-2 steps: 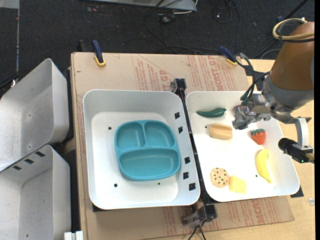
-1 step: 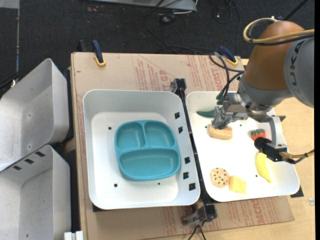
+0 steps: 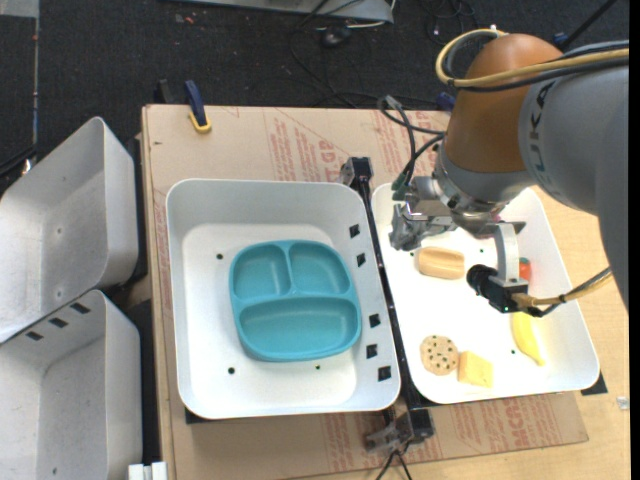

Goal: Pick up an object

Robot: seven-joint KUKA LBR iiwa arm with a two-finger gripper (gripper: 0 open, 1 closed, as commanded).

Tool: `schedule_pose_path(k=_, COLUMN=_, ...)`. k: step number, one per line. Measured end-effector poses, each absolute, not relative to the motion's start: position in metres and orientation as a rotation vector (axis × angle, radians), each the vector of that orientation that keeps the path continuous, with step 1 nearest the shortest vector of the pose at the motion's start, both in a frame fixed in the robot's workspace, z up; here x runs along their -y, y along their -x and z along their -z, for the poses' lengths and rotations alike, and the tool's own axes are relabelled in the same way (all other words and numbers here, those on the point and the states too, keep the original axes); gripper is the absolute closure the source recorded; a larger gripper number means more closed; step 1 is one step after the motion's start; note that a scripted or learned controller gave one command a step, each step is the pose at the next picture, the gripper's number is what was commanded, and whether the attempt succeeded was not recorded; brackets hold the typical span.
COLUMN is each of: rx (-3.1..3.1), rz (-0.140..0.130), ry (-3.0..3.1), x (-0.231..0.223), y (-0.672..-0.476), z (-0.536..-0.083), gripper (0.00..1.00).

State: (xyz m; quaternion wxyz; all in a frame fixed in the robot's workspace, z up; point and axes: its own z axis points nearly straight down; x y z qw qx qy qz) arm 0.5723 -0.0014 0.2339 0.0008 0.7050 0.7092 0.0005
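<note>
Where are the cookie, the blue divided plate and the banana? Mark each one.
cookie (image 3: 438,354), camera view, centre of its round speckled face.
blue divided plate (image 3: 296,329), camera view, floor of its large lower compartment.
banana (image 3: 528,340), camera view, middle of its yellow body.

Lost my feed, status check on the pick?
Gripper low over right bin, nothing seen held. Bread roll just beside it. Cookie, cheese, banana untouched.

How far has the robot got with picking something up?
Nothing looks lifted yet. The end effector hangs low in the right bin, beside the bread roll. The cookie, cheese and banana lie on the floor. Grasping and lifting remain.
</note>
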Motion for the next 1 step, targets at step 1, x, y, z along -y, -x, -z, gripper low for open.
schedule_pose_path(k=1, rx=-2.23, rz=-0.004, ry=-2.211, x=-0.0594, y=-0.5915, z=-0.2302, gripper=1.0)
